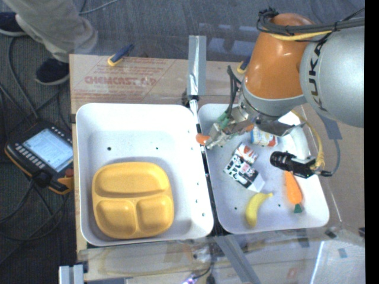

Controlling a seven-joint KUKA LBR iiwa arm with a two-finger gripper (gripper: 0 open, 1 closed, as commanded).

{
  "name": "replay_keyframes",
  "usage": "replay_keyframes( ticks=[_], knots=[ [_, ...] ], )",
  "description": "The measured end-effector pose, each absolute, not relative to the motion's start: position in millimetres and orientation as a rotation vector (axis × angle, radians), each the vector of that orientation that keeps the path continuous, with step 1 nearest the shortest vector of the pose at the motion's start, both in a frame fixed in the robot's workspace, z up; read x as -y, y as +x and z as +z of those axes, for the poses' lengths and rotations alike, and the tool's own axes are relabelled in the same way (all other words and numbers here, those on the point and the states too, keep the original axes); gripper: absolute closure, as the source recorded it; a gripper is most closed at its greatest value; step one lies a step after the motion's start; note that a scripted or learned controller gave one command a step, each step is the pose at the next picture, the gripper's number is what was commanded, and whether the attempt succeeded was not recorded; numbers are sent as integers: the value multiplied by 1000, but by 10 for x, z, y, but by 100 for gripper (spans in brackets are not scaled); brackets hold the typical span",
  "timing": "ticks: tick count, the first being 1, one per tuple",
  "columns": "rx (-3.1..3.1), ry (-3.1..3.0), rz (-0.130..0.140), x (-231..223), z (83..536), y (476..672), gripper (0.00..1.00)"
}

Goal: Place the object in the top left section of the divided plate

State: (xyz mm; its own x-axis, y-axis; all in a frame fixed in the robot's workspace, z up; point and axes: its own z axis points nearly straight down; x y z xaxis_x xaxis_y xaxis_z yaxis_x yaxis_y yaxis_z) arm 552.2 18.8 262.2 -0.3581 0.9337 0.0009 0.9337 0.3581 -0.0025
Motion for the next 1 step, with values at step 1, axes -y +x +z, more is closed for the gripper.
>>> replay_keyframes(
  ticks=[1],
  knots=[
    [2559, -1820, 4, -732, 2830, 5133, 100]
  ],
)
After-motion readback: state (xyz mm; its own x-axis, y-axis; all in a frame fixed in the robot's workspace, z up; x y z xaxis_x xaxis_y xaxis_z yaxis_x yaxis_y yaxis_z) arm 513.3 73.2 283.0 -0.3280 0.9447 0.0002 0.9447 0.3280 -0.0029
